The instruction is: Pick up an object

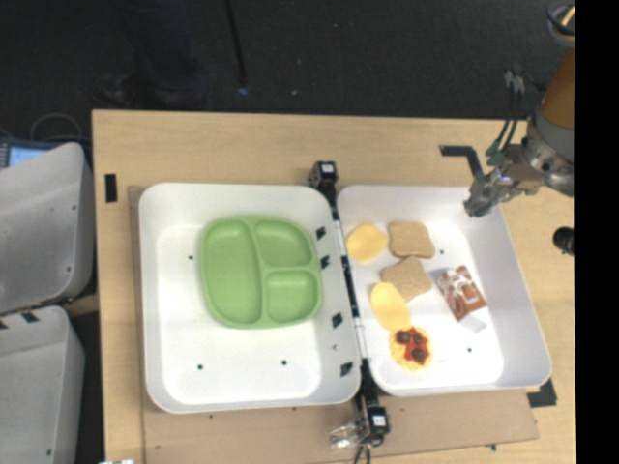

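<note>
gripper [481, 201] hangs over right bin's [517, 307] far corner, can't tell its state; food lies loose w/ gaps betw pieces, prob so each can be grabbed alone, e.g. bread slice [411, 240]

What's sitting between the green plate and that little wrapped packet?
In the camera view, between green plate and packet lie the bins' rims, a bread slice and a yellow round.
</note>
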Tool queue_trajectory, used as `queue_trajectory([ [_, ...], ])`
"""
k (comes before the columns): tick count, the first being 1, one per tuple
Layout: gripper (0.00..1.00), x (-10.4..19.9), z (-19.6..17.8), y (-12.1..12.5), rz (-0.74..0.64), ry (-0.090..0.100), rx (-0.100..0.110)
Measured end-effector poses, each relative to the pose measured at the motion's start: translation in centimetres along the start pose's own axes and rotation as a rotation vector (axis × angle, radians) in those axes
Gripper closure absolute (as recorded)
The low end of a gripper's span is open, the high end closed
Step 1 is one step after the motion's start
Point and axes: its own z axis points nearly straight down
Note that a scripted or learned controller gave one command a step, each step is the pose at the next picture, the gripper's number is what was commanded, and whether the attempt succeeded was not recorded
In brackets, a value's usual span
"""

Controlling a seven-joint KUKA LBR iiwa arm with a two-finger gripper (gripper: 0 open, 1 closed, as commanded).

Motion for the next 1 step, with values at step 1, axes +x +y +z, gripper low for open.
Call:
queue_trajectory([
  [1,1.00,5.65,-0.43,-1.48,-0.002,0.003,0.006],
])
